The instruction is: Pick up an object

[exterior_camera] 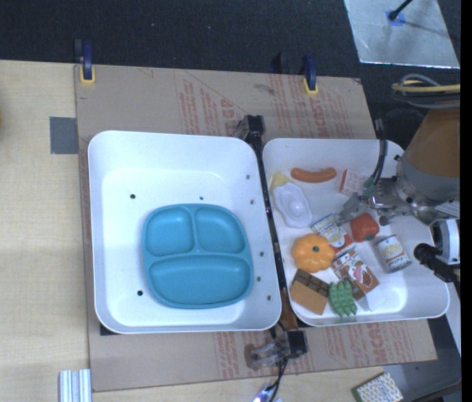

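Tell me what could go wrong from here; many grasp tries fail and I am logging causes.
1. The right bin is crowded: the gripper sits by the red piece, close to the orange pumpkin toy and small can, so it may nudge neighbours or catch two things.
2. Flat packets there may slip free.

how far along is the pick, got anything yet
Done: the arm has reached into the right bin and the hand is low among the toys. In hand: nothing visibly lifted; it sits right by the red item. Left: grasp and raise one object. The blue plate lies in the left bin.
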Controlling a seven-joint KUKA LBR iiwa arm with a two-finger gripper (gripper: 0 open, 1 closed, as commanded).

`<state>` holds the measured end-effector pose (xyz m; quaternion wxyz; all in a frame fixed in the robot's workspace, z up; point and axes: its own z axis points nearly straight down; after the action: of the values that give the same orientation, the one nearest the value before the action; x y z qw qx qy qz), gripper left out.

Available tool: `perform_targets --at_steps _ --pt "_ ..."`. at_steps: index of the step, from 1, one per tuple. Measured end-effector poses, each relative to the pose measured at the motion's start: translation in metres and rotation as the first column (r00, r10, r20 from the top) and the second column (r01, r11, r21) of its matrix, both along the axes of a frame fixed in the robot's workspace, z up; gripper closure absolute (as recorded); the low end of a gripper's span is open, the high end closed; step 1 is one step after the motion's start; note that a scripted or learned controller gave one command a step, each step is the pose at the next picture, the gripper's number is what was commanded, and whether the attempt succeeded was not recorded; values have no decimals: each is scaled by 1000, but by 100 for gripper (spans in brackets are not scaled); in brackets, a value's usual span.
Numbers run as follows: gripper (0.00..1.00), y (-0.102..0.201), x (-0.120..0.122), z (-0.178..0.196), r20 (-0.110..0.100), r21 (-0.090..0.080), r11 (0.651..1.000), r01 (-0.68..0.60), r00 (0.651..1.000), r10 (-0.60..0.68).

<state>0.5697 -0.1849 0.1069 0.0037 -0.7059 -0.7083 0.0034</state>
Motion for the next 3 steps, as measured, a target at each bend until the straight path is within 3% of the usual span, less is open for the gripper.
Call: perform_targets --at_steps 1,2,3 --pt "100 -1 2 14 6 -1 1000 -2 1000 2" --pt "100 27 -8 5 4 1 1000 -3 1000 3" --pt "0 25 -8 5 6 0 1000 -1 1000 1"
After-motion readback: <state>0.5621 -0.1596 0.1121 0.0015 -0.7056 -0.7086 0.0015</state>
